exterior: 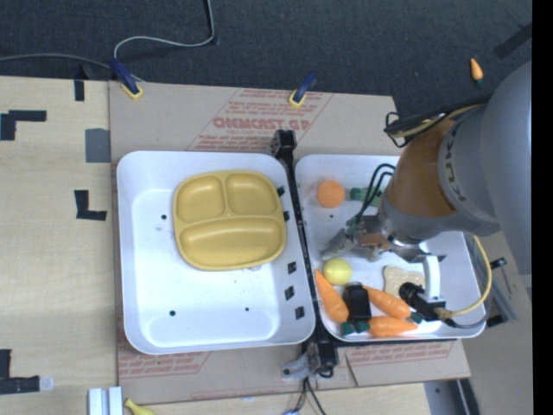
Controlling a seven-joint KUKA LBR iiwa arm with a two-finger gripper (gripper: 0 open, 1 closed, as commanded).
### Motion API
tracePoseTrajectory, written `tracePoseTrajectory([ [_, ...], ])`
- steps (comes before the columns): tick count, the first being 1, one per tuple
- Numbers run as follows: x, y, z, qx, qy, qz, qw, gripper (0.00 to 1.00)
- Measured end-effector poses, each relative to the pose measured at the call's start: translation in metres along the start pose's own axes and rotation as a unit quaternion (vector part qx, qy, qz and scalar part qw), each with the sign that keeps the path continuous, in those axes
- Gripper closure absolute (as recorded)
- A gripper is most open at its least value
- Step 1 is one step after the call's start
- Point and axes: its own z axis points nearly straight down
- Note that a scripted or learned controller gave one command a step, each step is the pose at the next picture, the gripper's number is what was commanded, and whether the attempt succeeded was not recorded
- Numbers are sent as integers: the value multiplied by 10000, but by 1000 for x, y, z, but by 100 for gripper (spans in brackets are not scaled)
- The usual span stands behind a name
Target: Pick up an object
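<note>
Grey arm (484, 171) over right bin (458, 331), gripper (361, 236) state unclear, cardboard-covered bench (52, 258), dark carpet (346, 24) behind

- One fixed camera looks down from above at a slant, far enough back to take in the whole table (52, 232) top.
- Both bins sit mid-frame, the left bin (143, 258) and the right bin (467, 318) side by side.
- Dark floor (346, 24) runs across the frame's top, beyond the table's far edge.
- The arm (467, 180) enters from the right edge, nearer the lens, and covers part of the right bin.
</note>
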Motion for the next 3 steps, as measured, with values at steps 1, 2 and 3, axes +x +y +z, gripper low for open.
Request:
tracePoseTrajectory([
  [1,1,87,1,2,3,-4,10000,0],
  [2,3,123,3,103,19,13,9999,0],
  [3,2,124,-7,95,-2,3,10000,100],
])
